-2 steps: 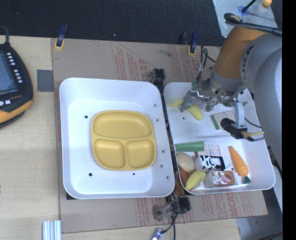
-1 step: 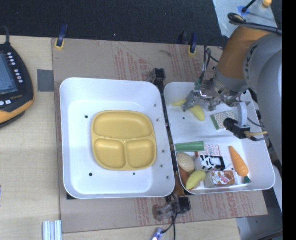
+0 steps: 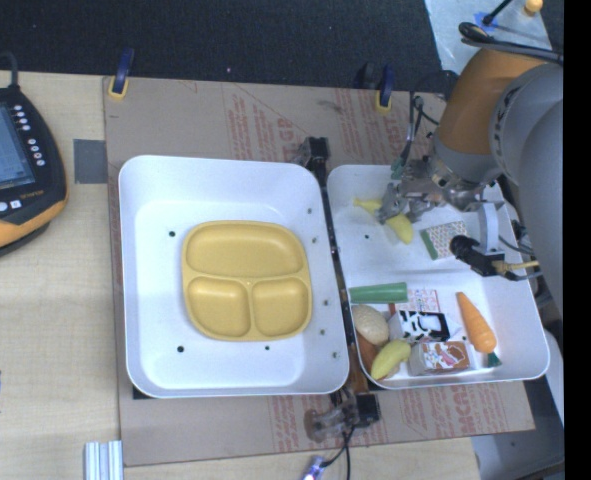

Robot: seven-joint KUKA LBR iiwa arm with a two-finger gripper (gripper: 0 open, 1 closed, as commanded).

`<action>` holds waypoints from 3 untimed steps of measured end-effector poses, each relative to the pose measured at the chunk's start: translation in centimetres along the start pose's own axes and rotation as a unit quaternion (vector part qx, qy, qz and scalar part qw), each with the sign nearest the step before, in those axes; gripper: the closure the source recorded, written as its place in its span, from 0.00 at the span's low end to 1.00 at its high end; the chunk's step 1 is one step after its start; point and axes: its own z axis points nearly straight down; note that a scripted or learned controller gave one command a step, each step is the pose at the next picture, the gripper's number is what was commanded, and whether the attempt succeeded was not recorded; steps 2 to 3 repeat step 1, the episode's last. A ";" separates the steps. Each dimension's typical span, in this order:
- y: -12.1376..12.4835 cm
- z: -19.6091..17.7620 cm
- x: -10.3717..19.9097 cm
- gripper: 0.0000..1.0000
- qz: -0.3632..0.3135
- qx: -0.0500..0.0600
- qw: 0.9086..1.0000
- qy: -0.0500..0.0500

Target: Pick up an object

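Gripper (image 3: 403, 208) is down in the right bin (image 3: 531, 340) right on a small yellow banana (image 3: 397, 223), can't tell if it's actually clamped.

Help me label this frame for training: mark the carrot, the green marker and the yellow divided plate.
carrot (image 3: 476, 322), camera view, middle of its orange body.
green marker (image 3: 378, 292), camera view, middle of its barrel.
yellow divided plate (image 3: 245, 249), camera view, floor of its large upper compartment.
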 end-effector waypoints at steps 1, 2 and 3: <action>-3.1 -9.1 6.8 1.00 0.001 -0.007 1.000 -0.001; -3.1 -9.1 6.8 1.00 0.001 -0.007 1.000 -0.001; -3.1 -9.1 6.8 1.00 0.001 -0.007 1.000 -0.001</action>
